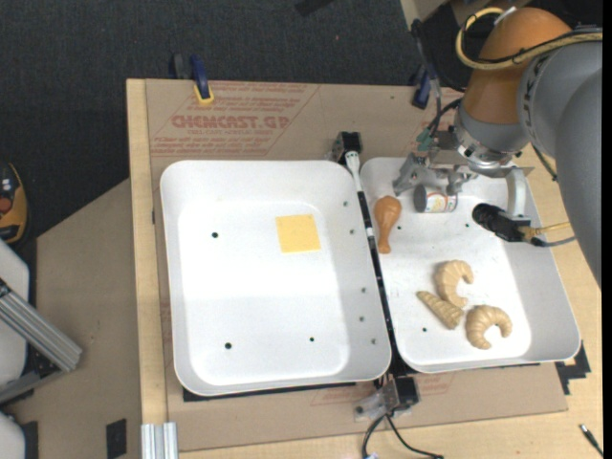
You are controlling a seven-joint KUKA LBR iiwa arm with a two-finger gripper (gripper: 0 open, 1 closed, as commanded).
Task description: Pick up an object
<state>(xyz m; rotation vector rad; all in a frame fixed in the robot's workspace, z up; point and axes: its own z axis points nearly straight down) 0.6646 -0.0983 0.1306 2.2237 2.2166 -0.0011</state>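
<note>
I can't make out the small object point(438, 201) under my gripper point(432, 182); the arm point(550, 75) is cut off at right.

Bright, even overhead light; sharp pic.

Right bin point(545, 285): drumstick point(385, 220) at left wall; two croissants point(453, 279) point(488, 323) and a cone-shaped pastry point(440, 307) near right. Left bin point(191, 256): flat yellow cheese slice point(297, 233), far centre.

The gripper point(435, 182) hung over the right bin point(545, 285), near a drumstick point(385, 220) and 2 croissants point(454, 280); a yellow square point(297, 233) lay in the left bin point(191, 256).
</note>
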